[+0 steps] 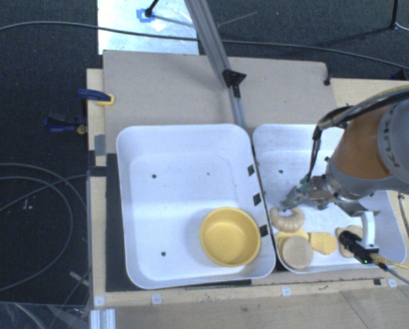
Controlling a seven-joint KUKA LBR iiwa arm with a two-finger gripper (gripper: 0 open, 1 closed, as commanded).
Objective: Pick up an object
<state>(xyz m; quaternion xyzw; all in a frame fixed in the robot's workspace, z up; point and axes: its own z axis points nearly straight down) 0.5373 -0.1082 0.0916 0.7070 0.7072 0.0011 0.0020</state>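
The arm (389, 149) is a thick, rounded tube with a grey shell. Above the wrist a broad orange band (358, 149) wraps round it, with a dull copper sheen. Black cables (368, 105) run in a bundle along the upper side of the arm and curve down past the band. Below the band the wrist narrows to a grey metal block (341, 187). The gripper (293, 199) at its end is small, grey and angular, of bare metal parts.

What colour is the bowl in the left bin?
Yellow. The bowl shows plainly in the camera view, at the left bin's near right corner.
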